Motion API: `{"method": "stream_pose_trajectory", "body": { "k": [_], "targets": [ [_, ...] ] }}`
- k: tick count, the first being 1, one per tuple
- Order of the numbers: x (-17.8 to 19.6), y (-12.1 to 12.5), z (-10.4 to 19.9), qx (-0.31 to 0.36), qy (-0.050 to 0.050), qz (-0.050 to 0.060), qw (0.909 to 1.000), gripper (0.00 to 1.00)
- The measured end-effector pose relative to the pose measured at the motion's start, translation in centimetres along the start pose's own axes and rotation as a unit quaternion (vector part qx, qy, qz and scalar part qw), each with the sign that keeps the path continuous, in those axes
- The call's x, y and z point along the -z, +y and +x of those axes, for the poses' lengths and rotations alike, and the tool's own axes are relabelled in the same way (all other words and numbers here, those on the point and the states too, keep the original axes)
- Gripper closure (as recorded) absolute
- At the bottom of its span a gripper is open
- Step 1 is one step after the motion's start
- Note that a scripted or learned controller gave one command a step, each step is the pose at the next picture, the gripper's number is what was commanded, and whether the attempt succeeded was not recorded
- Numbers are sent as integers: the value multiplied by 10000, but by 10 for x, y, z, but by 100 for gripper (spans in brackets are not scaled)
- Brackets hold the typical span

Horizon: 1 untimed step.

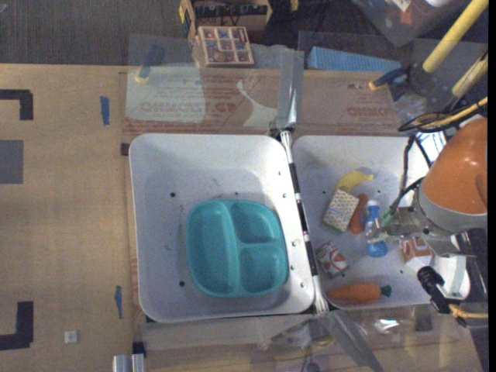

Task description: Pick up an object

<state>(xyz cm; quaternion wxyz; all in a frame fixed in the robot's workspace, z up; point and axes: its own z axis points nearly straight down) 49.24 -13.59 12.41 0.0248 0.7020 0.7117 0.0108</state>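
Note:
The right bin (pixel 310 161) holds several small items. A yellow banana-like piece (pixel 354 180) lies near its middle, with a beige speckled block (pixel 339 210) and a red-orange sausage shape (pixel 359 214) just below it. A blue and white bottle (pixel 375 232) lies beside them. A small red and white carton (pixel 332 260) and an orange carrot (pixel 355 292) lie toward the front. My gripper (pixel 394 223) hangs low over the right bin, right against the bottle's right side. The arm's orange band (pixel 463 178) covers the bin's right part. Under the wrist an orange and white item (pixel 415 248) peeks out.
The left bin (pixel 155 169) holds a teal divided plate (pixel 235 247) toward its front right. A ridge (pixel 298 208) separates the two bins. Cardboard sheets (pixel 209 99) and a small box (pixel 225 45) lie beyond the bins. Cables (pixel 434 118) and yellow tubes (pixel 461 22) crowd the far right.

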Motion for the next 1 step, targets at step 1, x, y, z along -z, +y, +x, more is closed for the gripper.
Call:
{"method": "stream_pose_trajectory", "body": {
  "k": [1],
  "targets": [
    [75, 86, 22, 394, 103, 235, 9989, 100]
  ]
}}
